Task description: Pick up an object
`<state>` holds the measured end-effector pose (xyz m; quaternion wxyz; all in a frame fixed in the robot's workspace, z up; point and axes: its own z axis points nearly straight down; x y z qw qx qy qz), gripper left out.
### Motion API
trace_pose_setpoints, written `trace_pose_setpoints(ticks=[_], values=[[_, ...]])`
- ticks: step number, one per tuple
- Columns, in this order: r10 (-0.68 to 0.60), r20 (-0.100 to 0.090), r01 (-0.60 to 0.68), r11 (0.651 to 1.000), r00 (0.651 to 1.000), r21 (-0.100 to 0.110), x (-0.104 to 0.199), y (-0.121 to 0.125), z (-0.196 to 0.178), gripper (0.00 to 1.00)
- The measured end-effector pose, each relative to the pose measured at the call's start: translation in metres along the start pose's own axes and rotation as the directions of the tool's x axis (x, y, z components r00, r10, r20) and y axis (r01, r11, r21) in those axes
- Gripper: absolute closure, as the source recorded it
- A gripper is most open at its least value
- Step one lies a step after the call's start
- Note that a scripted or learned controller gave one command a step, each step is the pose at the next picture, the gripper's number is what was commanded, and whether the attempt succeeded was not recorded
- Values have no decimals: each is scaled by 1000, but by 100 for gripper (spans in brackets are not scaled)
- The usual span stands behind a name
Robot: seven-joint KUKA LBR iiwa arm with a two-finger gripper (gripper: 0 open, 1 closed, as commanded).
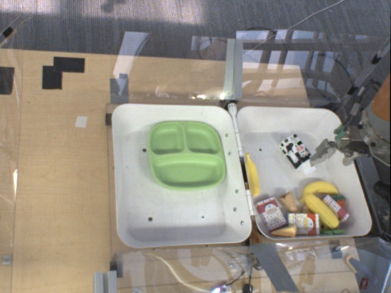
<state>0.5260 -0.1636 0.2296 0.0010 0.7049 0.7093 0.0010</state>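
On the wooden desk (55,182) two shallow white bins sit side by side. The left bin (131,221) carries a green divided plate (186,153), lying flat near the middle with its three compartments facing up. The right bin (269,124) holds all the small things.

The arm (380,112) comes in over the right rim of the right bin, and its gripper (330,149) hangs low at that bin's right side. Whether the fingers are apart or together cannot be told from this angle; nothing is seen between them. Just beside the gripper, to its left, lies a black-and-white cow-patterned toy (294,151), a little tilted, on bare bin floor; it looks to be apart from the gripper, though the gap is small.

Along the left wall of the right bin lies a slim yellow banana (251,175), lengthwise against the divider. The near right corner is crowded: a second yellow banana (320,188) curves over a yellow corn cob (324,211), with a red packet (340,208) at the corn's right. To their left sit a red-and-white carton (269,212), another small box with a red label (303,223) and a tan bread-like piece (288,201), all packed touching one another. The heap is near the gripper but below it in the view.
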Motion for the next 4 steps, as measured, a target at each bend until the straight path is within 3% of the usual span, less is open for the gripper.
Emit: trace_pose_setpoints(ticks=[1, 2, 3, 4], values=[[52, 0, -52, 999, 999, 2, -6, 40, 108, 0], [33, 1, -33, 999, 999, -9, 4, 103, 141, 0], [-76, 2, 76, 997, 997, -3, -39, 69, 81, 0], [-144, 2, 144, 990, 990, -4, -5, 97, 126, 0]])
